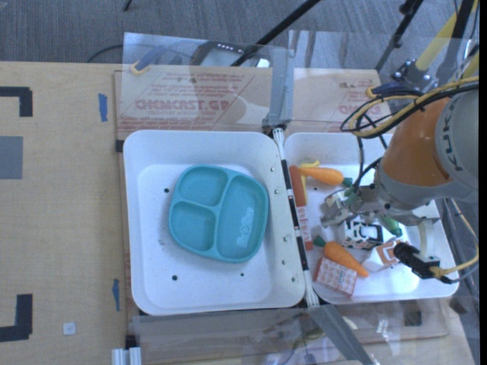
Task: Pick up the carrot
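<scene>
A teal divided plate (219,213) is set in the left white bin (144,226); a pink block (335,274) is seen in the right bin (426,284).

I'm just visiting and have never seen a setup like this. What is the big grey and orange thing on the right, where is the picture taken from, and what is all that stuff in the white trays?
The picture comes from a camera fixed above the bench, looking down at a slant. The grey and orange thing is a robot arm reaching in from the right; a program steers it. At its end is the gripper, the part that grasps, hanging over the right bin. I cannot tell whether it holds anything.

Two shallow white bins sit side by side. The left bin holds a teal divided plate. The right bin holds small toy foods: one carrot near its far edge, another carrot nearer the front, a pink patterned block beside it, and other small pieces I cannot make out.
</scene>
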You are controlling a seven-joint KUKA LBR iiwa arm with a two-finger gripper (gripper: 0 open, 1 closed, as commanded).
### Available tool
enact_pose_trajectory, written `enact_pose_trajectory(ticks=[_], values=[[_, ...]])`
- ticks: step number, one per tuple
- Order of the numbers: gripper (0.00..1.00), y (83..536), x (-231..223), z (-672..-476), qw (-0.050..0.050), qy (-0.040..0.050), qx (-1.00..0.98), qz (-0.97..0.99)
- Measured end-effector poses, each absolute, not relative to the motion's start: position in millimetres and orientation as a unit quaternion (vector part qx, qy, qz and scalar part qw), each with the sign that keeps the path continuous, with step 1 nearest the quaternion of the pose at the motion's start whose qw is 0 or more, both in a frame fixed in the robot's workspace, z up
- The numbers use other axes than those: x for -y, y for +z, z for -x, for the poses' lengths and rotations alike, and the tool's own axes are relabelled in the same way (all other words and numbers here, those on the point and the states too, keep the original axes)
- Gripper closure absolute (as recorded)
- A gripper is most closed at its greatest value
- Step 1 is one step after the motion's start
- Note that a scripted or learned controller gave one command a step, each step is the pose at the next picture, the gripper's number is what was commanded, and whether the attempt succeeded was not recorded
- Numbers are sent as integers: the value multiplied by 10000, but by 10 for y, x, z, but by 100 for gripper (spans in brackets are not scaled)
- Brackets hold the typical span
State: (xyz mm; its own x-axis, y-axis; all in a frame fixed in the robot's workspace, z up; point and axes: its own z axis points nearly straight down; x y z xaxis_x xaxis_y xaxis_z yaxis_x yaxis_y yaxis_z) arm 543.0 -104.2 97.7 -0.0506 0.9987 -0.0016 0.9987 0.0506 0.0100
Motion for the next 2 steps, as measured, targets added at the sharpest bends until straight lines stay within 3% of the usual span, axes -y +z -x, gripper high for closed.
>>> enact_pose_trajectory(ticks=[1, 2], values=[[0, 850, 1296, -6374, 9, 2, -6388, -7694], [0, 836, 1278, -6580, -177, -173, -5449, -8381]])
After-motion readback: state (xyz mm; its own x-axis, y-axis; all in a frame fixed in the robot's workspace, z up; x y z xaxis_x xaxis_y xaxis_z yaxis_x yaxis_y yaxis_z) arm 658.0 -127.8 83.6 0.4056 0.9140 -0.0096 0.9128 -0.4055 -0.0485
